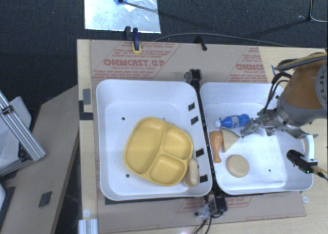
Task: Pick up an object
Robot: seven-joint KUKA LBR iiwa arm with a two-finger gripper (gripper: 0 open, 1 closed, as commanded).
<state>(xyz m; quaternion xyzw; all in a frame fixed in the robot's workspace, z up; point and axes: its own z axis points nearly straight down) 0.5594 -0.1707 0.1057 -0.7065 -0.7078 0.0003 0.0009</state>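
The right bin (266,179) holds a blue bottle (233,121) lying on its side, an orange drumstick-shaped piece (217,145), a pale wedge (229,136) between them, and a round tan disc (238,166). My gripper (258,125) is low in this bin, just right of the bottle's blue end and close to it. Whether it touches the bottle is unclear. The orange-banded wrist (305,87) rises behind it at the right edge.
The left bin (115,125) carries a yellow divided plate (158,151) with a beige bread-like piece (192,172) at its right corner. A black clamp strip (202,125) runs between the bins. Cables (302,158) hang over the right bin's right side.
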